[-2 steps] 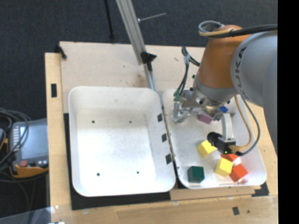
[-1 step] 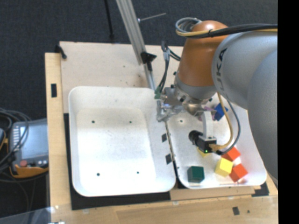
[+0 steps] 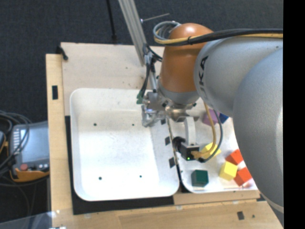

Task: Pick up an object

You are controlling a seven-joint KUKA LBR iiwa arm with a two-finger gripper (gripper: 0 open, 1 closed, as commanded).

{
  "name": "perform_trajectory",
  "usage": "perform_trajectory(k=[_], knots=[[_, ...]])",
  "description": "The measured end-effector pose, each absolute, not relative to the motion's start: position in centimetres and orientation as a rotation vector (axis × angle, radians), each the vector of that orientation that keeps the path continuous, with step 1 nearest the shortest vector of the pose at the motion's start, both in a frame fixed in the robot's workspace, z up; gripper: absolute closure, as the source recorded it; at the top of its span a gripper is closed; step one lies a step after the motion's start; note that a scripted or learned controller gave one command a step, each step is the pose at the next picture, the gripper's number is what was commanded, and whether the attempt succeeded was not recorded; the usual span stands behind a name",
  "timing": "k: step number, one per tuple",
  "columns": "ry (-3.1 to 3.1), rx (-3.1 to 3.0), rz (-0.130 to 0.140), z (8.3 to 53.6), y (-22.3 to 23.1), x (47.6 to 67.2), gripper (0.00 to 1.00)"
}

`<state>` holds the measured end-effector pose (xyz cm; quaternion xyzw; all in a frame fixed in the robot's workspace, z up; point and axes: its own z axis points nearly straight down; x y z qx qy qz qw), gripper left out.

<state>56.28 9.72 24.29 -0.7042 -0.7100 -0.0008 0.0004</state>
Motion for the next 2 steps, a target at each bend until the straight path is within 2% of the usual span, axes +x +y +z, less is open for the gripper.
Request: perform_trajectory(k=[1, 2], knots=[[-2.227, -2.216, 0.005, 22.57, 9.66, 57.02, 1.0], [-2.229, -2.217, 0.0, 22.7, 9.96, 57.22, 1.0]])
